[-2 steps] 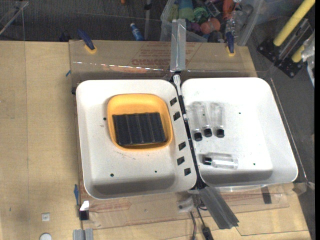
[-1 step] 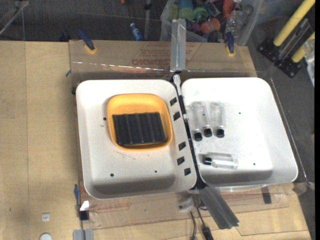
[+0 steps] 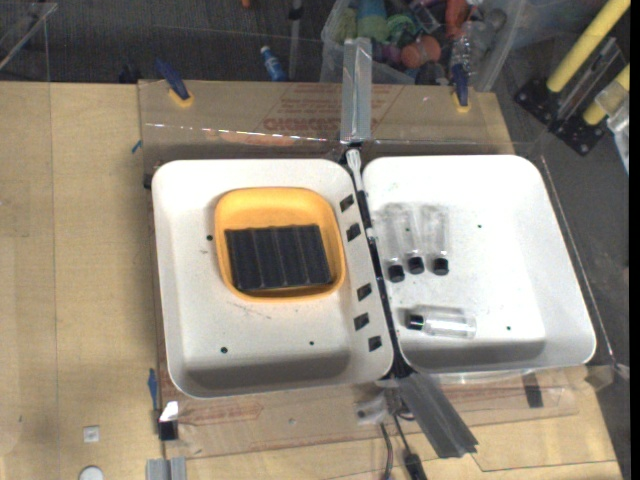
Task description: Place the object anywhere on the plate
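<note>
An orange plate sits in the left bin, and a dark ribbed rectangular object lies on its middle. In the right bin three clear vials with black caps stand side by side near the divider. One more clear vial with a black cap lies on its side below them.
A metal divider strip with black clips runs between the two bins. A clear tub of colourful toys stands behind the bench, with yellow bars at the far right. Bare wooden benchtop lies left of the bins.
</note>
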Available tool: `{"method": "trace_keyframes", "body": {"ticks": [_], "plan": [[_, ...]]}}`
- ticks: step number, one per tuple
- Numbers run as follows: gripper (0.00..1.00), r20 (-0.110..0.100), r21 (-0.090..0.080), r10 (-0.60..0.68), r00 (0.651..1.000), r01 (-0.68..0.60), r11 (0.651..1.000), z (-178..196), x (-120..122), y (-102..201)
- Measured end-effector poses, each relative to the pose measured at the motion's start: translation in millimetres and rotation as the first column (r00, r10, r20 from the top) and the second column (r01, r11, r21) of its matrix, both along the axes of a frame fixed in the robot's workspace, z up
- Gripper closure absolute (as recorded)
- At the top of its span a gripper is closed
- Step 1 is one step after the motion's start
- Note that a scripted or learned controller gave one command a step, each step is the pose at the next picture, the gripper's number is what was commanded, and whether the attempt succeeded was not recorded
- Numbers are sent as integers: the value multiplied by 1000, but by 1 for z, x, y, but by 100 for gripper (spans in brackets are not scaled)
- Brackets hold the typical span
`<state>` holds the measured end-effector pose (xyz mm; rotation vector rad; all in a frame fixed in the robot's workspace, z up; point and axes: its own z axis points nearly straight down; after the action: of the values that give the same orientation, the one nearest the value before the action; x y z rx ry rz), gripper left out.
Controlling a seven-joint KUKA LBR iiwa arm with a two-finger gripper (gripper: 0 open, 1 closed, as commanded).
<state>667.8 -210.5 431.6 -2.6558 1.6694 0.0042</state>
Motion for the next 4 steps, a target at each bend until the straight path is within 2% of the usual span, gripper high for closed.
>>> {"method": "trace_keyframes", "body": {"ticks": [1,2,3,4], "plan": [[100,4,-3,266,964,-266,964,4,0,1],[100,5,-4,527,850,-527,850,3,1,0],[100,5,-4,695,719,-695,719,3,1,-8],[100,5,-4,763,646,-763,646,3,0,-8]]}}
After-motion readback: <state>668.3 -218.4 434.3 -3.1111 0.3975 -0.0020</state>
